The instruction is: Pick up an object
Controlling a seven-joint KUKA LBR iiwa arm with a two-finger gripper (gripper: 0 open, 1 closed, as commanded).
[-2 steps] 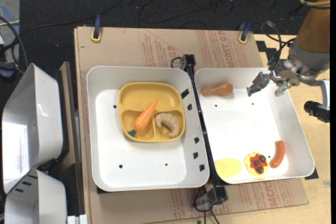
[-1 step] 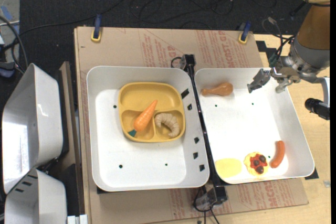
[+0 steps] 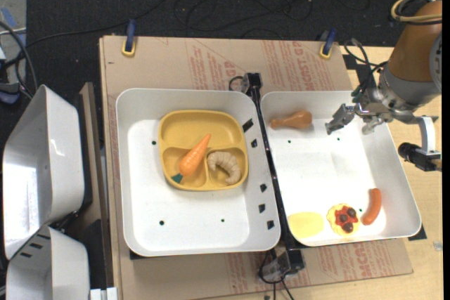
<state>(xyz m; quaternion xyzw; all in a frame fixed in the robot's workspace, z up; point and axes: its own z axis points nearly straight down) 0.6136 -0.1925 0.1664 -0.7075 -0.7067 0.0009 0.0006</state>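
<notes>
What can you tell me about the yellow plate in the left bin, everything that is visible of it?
The yellow plate is a rounded square with raised rims that split it into three compartments. It looks like matte plastic. It lies flat in the upper middle of the left bin. A carrot lies slanted, its thick end in the lower left compartment and its tip reaching up across the divider. A pale shrimp lies curled in the lower right compartment.

The table [image 3: 211,56] is a brown board printed with red lettering, held at its far edge by two yellow clamps [image 3: 129,47]. Two shallow white bins lie directly on it, side by side: the left bin [image 3: 140,172] and right bin [image 3: 323,165], apparently touching.
</notes>
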